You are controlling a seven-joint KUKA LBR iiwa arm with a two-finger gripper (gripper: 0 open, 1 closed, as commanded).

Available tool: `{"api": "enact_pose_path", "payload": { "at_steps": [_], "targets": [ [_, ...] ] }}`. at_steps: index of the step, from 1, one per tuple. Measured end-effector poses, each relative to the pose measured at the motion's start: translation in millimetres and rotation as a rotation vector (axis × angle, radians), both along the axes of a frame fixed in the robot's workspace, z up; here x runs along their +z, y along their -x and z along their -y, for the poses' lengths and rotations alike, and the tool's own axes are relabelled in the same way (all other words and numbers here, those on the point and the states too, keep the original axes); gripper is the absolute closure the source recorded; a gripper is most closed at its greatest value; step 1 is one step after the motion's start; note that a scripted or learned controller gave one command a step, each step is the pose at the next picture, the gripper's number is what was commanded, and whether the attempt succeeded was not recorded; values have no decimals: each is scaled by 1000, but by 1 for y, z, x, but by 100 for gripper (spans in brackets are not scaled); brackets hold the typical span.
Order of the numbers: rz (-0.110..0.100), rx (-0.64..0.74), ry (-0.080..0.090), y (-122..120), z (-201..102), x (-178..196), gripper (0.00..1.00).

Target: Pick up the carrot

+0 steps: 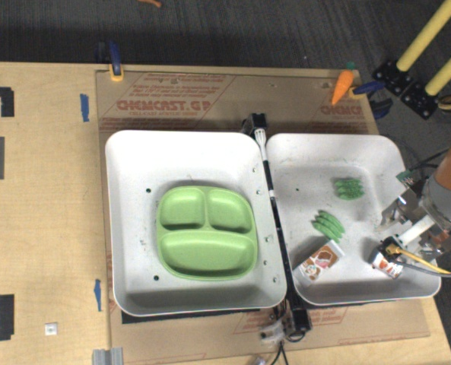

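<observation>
Pincer [404,223] at smooth white right bin [309,166], grip unreadable, tapered orange carrot [342,87] on printed cardboard [172,97] beyond

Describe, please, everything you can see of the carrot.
The carrot is small, orange, with a green top, and looks like a smooth toy. It lies outside both bins on the brown board, just beyond the right bin and its far rim, tilted, green end pointing away from the bins. A blue clamp sits close beside it; whether they touch is unclear.
</observation>
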State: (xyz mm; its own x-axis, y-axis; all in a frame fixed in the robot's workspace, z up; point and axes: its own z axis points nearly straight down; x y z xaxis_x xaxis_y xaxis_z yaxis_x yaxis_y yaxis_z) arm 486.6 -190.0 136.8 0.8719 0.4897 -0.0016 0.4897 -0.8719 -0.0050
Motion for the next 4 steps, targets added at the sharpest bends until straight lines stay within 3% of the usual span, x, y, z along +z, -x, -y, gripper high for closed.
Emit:
{"api": "enact_pose_path", "payload": {
  "at_steps": [1,2,3,4],
  "targets": [
    [0,1,0,0,0,10,100],
    [2,-76,2,7,-54,68,100],
    [3,-9,4,7,33,115,100],
    [3,-8,3,7,32,124,100]
  ]
}}
